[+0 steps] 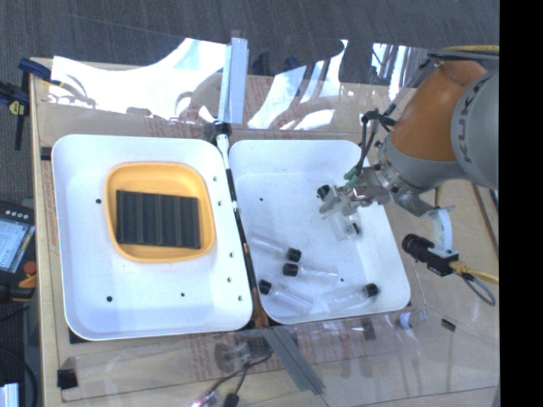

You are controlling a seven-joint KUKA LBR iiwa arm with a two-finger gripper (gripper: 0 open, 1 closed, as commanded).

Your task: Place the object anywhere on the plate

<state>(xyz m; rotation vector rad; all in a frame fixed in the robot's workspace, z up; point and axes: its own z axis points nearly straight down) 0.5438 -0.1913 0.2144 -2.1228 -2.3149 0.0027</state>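
Now, gripper (341, 203): over right bin (280, 164), jaw state cannot tell.
Capped vials (293, 261): scattered below-left of gripper.
Yellow plate (157, 176): far left, left bin (76, 227).

Clear vials (293, 271) crowd the right bin's (254, 164) near edge; its far-left corner lies bare. A yellow plate (157, 176) fills the left bin's (76, 295) middle.

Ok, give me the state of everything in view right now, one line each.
Yellow rounded plate with dark ribbed insert: flat in the left white bin, nothing on it.
Clear plastic vials with black caps: lying on their sides, scattered in the right white bin.
Grey arm's gripper: low over the right bin's upper right part; its grasp can't be made out.
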